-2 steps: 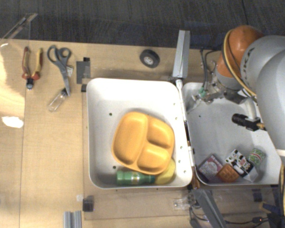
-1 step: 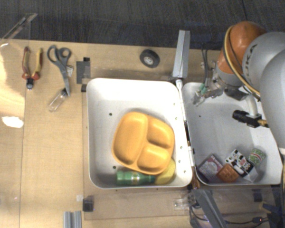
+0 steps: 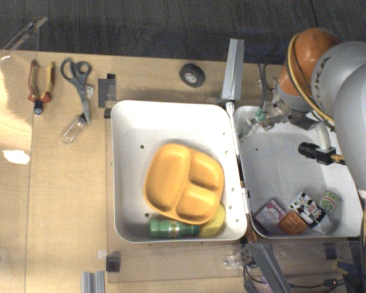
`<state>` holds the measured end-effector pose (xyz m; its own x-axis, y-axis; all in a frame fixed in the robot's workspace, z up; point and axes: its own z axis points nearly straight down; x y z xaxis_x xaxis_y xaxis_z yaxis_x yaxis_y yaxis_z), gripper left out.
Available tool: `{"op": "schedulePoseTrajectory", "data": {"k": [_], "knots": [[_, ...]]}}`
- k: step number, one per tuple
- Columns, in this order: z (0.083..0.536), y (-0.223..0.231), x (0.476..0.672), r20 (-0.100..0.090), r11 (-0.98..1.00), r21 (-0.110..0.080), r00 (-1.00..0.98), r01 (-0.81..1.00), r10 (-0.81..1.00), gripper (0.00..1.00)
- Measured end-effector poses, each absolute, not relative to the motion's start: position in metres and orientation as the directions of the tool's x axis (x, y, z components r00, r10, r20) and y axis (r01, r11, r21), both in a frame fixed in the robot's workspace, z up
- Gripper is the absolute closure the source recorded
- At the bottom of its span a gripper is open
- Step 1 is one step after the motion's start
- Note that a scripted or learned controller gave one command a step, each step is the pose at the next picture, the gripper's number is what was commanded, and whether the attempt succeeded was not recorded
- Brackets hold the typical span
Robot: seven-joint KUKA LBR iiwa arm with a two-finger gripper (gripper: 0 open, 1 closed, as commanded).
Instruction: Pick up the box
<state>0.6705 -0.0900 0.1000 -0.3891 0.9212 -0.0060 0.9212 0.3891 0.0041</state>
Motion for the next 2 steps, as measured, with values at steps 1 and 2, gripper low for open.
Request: {"op": "schedulePoseTrajectory", "data": {"k": [1,2], "knots": [[0.091,-0.102,0.624,-0.001,0.208,0.004,-0.208,0.978,0.978,0.0],[0.087,-0.149,0.661,-0.004,0.448,0.005,-0.448,0.894,0.894,0.0]]}}
